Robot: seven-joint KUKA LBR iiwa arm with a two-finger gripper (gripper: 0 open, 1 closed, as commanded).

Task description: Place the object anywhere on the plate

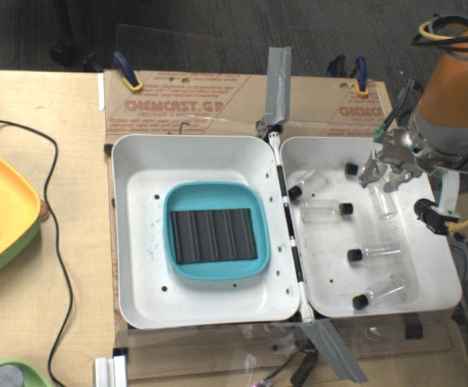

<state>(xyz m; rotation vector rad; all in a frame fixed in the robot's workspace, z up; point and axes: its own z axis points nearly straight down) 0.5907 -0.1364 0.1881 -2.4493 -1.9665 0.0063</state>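
The claw (382, 176) is hovering over a clear vial (385, 202) in the right bin (428, 297), grip state untellable; it should be centring on the vial before carrying it to the teal plate (215, 196).

Even, bright overhead light falls across the bench, casting only soft, short shadows inside the two white bins (129, 216). The white surfaces glare slightly, and the clear vials (379, 252) blur faintly against them.

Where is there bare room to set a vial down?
The plate in the left bin is bare, as is the white floor around it. The right bin is crowded: vials lie scattered, with the gripper over its far side.
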